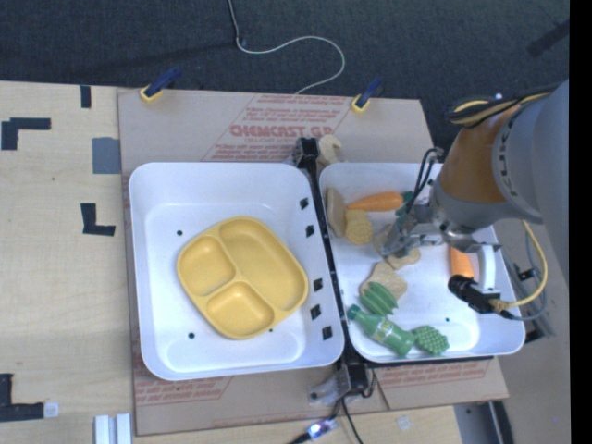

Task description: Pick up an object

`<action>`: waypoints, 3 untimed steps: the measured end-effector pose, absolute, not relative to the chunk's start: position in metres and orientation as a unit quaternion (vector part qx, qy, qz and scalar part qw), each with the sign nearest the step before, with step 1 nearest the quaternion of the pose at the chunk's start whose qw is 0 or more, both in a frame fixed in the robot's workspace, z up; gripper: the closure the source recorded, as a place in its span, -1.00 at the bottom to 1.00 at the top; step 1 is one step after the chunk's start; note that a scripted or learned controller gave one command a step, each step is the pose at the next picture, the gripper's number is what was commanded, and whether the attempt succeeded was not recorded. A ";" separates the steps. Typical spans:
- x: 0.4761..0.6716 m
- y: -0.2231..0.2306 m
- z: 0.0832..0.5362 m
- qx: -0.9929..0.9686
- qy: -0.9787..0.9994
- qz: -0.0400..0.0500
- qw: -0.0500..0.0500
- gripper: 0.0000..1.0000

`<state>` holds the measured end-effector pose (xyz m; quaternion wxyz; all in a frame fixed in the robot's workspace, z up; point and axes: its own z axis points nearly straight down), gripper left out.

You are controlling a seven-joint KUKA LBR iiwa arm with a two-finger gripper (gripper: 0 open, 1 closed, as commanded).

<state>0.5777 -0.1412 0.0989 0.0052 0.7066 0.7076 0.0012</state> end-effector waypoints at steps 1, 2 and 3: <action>0.569 -0.144 0.147 0.707 0.707 0.000 0.001 1.00; 0.568 -0.147 0.190 0.707 0.707 0.001 0.001 1.00; 0.569 -0.147 0.227 0.707 0.708 0.001 0.001 1.00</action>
